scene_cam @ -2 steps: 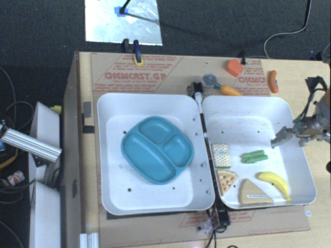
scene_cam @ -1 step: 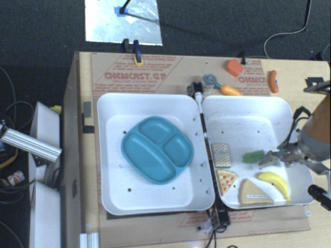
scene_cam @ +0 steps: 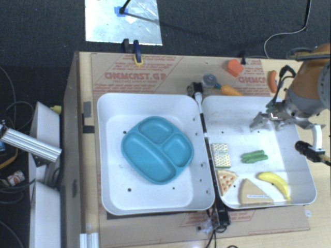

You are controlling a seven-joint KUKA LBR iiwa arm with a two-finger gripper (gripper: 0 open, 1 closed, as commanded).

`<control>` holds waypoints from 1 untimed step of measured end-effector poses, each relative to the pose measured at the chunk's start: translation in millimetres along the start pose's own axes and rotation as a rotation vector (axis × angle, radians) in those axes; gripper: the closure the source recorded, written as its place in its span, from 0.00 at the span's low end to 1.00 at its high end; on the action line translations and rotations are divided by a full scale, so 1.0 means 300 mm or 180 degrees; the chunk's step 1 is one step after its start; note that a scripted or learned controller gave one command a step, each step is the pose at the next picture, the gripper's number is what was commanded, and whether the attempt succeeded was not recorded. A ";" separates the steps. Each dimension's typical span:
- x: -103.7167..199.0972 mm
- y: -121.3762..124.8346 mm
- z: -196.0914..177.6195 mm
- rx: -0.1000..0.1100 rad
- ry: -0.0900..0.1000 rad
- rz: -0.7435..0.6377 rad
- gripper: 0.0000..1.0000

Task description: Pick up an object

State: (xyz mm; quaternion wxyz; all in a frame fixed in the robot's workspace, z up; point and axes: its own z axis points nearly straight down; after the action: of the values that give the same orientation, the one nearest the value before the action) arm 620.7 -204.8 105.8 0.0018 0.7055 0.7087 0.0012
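My gripper [scene_cam: 269, 122] hovers over the upper right part of the right bin [scene_cam: 234, 112], open with nothing between its fingers. Below it in the same bin lie a green bean pod [scene_cam: 254, 157], a yellow banana [scene_cam: 275, 182], a tan sandwich wedge [scene_cam: 253, 192], a pizza slice [scene_cam: 226, 180] and a pale square cracker [scene_cam: 221, 155]. The green pod is the closest of them, a little below and to the left of the gripper. A blue divided plate [scene_cam: 156, 150] rests in the left bin [scene_cam: 116, 112].
On the bench behind the right bin lie an orange block [scene_cam: 234, 67], a carrot [scene_cam: 230, 91], a reddish sausage [scene_cam: 272, 81] and a grey round piece [scene_cam: 209, 80]. A black divider [scene_cam: 202, 128] runs between the bins. The arm's orange band [scene_cam: 310, 79] sits at the right edge.
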 end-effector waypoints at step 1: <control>0.137 -0.234 -0.054 0.0008 0.0001 0.0009 0.00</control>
State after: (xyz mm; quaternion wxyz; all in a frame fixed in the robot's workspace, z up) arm 550.3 -164.0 121.6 0.0008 0.7065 0.7078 0.0005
